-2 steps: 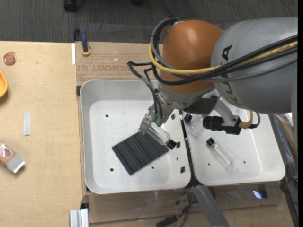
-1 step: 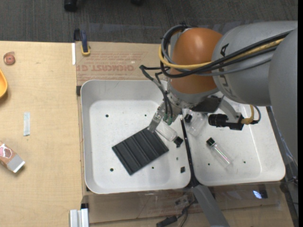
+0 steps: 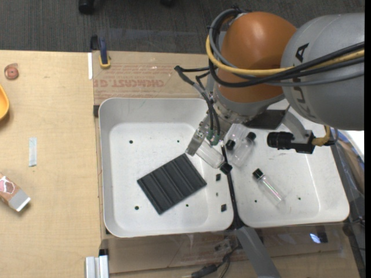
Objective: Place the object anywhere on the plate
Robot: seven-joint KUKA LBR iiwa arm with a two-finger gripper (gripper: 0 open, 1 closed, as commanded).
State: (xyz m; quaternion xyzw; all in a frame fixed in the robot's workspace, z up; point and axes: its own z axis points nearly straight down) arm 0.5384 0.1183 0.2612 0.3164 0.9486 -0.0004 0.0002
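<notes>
Gripper point(image 3: 208, 149) over divide between 2 bins, near dark ribbed plate point(image 3: 172, 183) in left bin point(image 3: 116, 155). Jaw opening: cannot tell. Clear vial point(image 3: 267, 185) lies loose in right bin point(image 3: 324, 201).

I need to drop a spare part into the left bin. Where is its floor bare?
In the left bin, bare floor runs along the far wall and the left wall, plus the near-right corner. The dark ribbed plate takes the middle, and the hand crowds the far-right corner by the divider.
</notes>
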